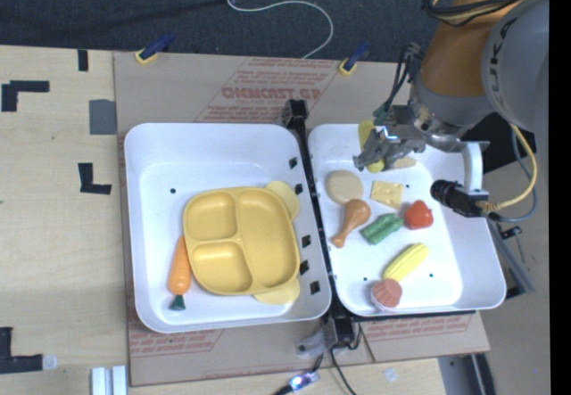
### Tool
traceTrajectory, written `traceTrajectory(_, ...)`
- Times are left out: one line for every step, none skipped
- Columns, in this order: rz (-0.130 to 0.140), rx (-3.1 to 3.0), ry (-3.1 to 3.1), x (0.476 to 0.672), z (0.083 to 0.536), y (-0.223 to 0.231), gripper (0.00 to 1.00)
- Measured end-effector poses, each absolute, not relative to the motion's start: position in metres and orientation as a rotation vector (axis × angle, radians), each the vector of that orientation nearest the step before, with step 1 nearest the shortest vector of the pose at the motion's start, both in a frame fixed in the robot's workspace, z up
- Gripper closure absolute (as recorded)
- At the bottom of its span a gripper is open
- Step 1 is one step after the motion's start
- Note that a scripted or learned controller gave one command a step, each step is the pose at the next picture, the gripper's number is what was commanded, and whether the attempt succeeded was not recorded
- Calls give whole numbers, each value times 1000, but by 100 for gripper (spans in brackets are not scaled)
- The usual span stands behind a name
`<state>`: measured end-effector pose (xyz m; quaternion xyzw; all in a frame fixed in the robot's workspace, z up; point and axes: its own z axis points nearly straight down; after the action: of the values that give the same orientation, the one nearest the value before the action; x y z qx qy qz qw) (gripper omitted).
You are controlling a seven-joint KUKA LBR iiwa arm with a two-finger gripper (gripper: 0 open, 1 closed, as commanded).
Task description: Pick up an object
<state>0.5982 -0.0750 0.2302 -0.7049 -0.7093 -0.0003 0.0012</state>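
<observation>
Several toy foods are sitting loose in the right bin (464,295); the gripper (378,152) is hovering above, its state unclear.

A single fixed camera looks down on the desk (53,206) at a slant from above its near edge, facing the far dark wall. It stands far enough back to take in both white bins: the left bin (147,148) and the right bin (477,282).
</observation>
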Motion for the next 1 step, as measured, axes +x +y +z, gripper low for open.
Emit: traceTrajectory(2, -2212, -2225, 584, 222, -29, 100)
